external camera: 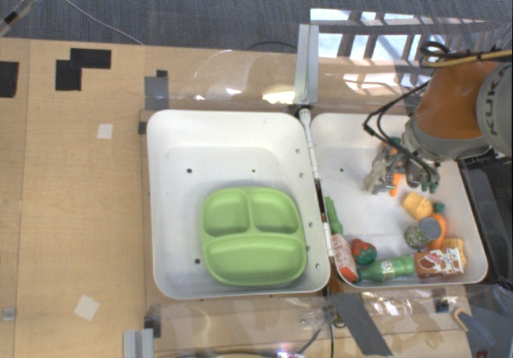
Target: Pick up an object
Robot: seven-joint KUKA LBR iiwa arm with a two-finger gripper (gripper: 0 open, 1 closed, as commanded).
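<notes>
— Nearest the camera, what is being seen?

— At the near wall of the right bin (345,148), a green bottle (387,270) is being shown lying on its side, with an orange carton (441,263) just beside it on the right and a red piece (364,251) touching it on the left. A flat packet (343,256) is being propped against the bin's left wall.

— And behind those?

— A grey-and-orange piece (427,231) is being shown just behind the carton, and a yellow piece (418,205) behind that. All of these are being kept in the right bin's near right part.

— Where is the gripper (397,176) being held?

— It is being held over the right bin, just behind the yellow piece and apart from the bottle. The arm's orange band (457,104) is being seen above it, reaching in from the right.

— Is anything being grasped?

— That cannot be told. An orange speck (394,182) is being seen at the gripper's tip, but whether it is a thing or a gripper part is not being made clear, nor is whether the jaws are released or clenched.

— And the left bin (160,188)?

— A green divided plate (253,236) is being shown lying flat in its near half, well apart from the gripper.
</notes>
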